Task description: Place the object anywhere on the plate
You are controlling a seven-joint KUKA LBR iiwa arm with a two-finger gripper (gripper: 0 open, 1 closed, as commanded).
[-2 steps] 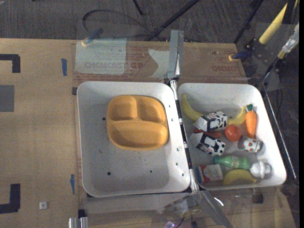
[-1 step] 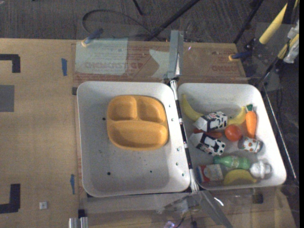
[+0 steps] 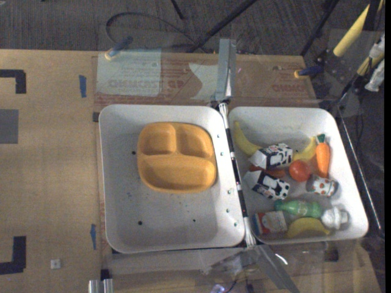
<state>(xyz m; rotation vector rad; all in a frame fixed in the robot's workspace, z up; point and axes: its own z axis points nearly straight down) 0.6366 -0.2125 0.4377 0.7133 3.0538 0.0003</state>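
While we scan from the counter's (image 3: 49, 182) near edge, the right bin (image 3: 354, 191) shows a small bottle (image 3: 299, 209) and a yellow banana (image 3: 307, 226) at its near side, cow-patterned cartons (image 3: 273, 156) mid-bin, and a carrot (image 3: 322, 156) toward its far right corner. The left bin (image 3: 116, 212) carries the orange plate (image 3: 177, 157) in its far half.

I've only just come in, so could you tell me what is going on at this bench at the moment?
Nothing is being handled at the moment. The orange plate lies in the left bin with nothing on it yet. The toy foods are all in the right bin: two bananas, two cow-patterned cartons, a carrot, a tomato and a green bottle among them. So the placing has not yet been done.
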